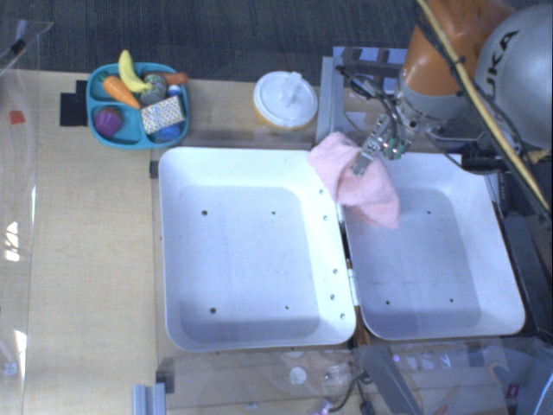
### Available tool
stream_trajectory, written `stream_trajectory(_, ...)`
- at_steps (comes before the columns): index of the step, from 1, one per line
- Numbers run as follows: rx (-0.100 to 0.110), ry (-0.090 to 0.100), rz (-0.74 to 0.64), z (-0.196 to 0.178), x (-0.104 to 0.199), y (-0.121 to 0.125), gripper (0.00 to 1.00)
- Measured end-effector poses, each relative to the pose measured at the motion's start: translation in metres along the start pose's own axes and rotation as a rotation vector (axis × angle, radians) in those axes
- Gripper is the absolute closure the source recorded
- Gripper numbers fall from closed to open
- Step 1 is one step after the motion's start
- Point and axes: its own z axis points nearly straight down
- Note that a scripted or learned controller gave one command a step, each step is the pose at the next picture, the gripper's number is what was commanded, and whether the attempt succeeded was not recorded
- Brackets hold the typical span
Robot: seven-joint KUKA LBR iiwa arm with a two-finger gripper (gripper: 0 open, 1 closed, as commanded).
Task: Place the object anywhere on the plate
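Soft pink cloth (359, 184) draped over the rim between the two shallow white bins (251, 318) — limp, light, likely to sag (best pinched at a bunched fold) — with gripper (363, 162) at its upper fold, pincer state indeterminate

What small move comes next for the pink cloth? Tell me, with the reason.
Probably lift a little and carry toward the blue plate. The pink cloth hangs from the gripper, draped over the rim between the left bin and the right bin. The plate sits beyond the left bin's far corner, already crowded with toy food, so the cloth must clear the rim first.
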Motion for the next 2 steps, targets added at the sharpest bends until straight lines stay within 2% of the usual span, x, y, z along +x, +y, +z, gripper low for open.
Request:
stream_trajectory(1, -0.001, 0.000, -0.402, 0.008, 0.032, 0.033, 1.00)
stream_trajectory(2, -0.002, -0.001, -0.619, 0.001, 0.061, 0.072, 1.00)
